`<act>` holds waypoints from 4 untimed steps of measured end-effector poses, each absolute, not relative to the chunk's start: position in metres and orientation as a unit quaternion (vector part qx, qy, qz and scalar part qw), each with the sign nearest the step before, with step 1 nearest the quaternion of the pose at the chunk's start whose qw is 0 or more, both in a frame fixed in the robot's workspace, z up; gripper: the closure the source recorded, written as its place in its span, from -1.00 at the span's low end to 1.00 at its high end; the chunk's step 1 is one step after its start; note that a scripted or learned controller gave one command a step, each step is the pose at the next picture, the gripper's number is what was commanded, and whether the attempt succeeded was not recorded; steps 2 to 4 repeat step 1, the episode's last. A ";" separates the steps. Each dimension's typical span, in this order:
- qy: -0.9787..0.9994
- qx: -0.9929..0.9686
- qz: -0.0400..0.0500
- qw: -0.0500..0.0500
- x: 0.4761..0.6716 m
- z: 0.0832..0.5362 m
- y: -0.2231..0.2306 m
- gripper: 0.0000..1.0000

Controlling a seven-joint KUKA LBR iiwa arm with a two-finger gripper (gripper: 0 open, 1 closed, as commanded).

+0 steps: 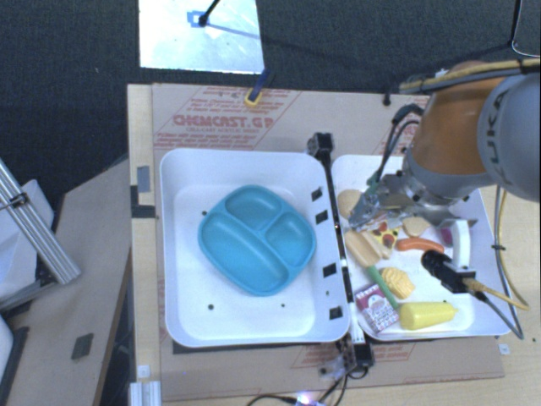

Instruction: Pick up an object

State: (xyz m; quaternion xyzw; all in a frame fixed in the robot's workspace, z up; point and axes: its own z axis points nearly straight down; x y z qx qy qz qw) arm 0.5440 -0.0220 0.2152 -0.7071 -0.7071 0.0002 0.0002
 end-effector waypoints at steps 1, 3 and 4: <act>-0.709 -0.705 -0.001 -0.001 0.544 0.228 -0.008 1.00; -0.709 -0.705 -0.001 -0.001 0.544 0.228 -0.008 1.00; -0.709 -0.705 -0.001 -0.001 0.544 0.228 -0.008 1.00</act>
